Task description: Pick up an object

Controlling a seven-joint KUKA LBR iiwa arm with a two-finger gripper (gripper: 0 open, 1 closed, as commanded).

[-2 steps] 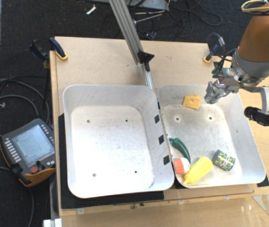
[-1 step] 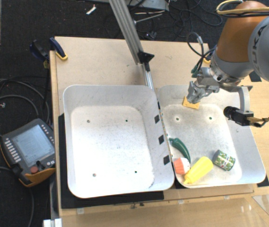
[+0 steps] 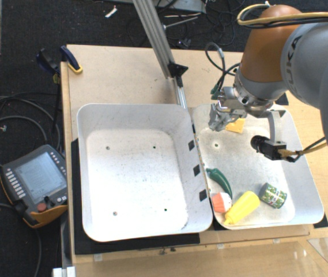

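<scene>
Dark carpet strewn with cables surrounds a wooden bench [image 3: 123, 77] bearing two white bins. Over the right bin [image 3: 302, 172] hangs the grey-and-orange arm [image 3: 290, 45], its gripper [image 3: 220, 120] low at the bin's far end; whether its fingers are parted cannot be told. Just beside it lies a yellow wedge [image 3: 236, 125]. Near the front edge sit a yellow bottle [image 3: 242, 206], a green can [image 3: 274, 195] and a green-leafed radish toy [image 3: 220, 192].

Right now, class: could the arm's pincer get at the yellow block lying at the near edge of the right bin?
Probably yes. The yellow block lies uncovered in the right bin, with nothing above it; the pincer sits at the far end of the same bin.
</scene>
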